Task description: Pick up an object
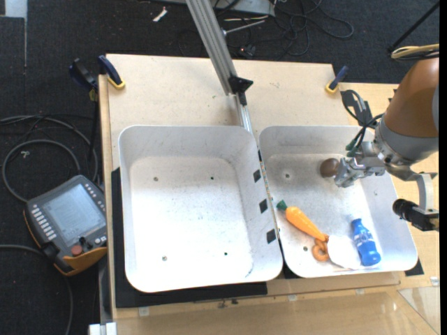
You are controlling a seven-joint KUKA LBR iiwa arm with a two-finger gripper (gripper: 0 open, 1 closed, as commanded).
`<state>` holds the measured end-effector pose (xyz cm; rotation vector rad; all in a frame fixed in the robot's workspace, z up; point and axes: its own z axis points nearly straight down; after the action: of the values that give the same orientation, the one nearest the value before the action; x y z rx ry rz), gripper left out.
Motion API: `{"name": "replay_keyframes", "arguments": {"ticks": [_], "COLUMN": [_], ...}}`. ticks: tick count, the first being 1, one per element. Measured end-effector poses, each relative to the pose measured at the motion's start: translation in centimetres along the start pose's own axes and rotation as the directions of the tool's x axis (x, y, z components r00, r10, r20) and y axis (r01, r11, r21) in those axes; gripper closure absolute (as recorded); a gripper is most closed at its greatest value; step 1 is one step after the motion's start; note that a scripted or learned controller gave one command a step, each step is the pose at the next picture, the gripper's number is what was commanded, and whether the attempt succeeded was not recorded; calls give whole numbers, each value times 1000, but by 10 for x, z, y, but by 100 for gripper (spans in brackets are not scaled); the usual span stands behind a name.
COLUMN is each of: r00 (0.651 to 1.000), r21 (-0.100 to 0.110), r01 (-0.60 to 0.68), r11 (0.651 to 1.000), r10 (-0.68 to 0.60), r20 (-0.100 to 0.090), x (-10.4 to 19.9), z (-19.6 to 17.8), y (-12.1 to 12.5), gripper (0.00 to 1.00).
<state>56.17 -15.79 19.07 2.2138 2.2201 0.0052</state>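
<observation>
The arm (418, 110) reached in from the counter's right edge, its orange band above the grey wrist, and its hand (347, 173) sat low inside the right bin (300, 137), in that bin's far half. Whether the hand was released or clenched could not be told from this slanted view, since its tip was small and partly blurred against the white floor. Just beside the hand, on the side toward the bin divider, lay a small brown round object (329, 167); it appeared to touch the hand or sit right against it, but nothing showed it between any gripping parts.

Nearer the front edge of the counter, a toy carrot (304, 221) with a green top lay diagonally in the same bin, its green end toward the divider. At its orange tip sat a small brown ring-shaped piece (320, 252), touching or just beside a flat white object (341, 252) near the bin's front wall. A blue bottle (364, 242) with a white label lay on its side against that white object, toward the bin's front right corner.

The left bin (133, 139) sat alongside, sharing the middle divider. The wooden counter (174, 89) carried both. On the floor off the counter's left edge lay a teach pendant (66, 222).
</observation>
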Motion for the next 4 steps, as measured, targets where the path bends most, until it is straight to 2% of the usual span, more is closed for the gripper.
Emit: {"name": "replay_keyframes", "arguments": {"ticks": [2,3,4], "r00": [1000,1000,1000], "r21": [1,6,8], "r01": [1,5,5], "r11": [1000,1000,1000], "r10": [-1,-5,-5], "r20": [0,-3,-4], "x": [1,54,115], "z": [-96,-83,-79], "y": [3,24,28], "gripper": [100,100,100]}}
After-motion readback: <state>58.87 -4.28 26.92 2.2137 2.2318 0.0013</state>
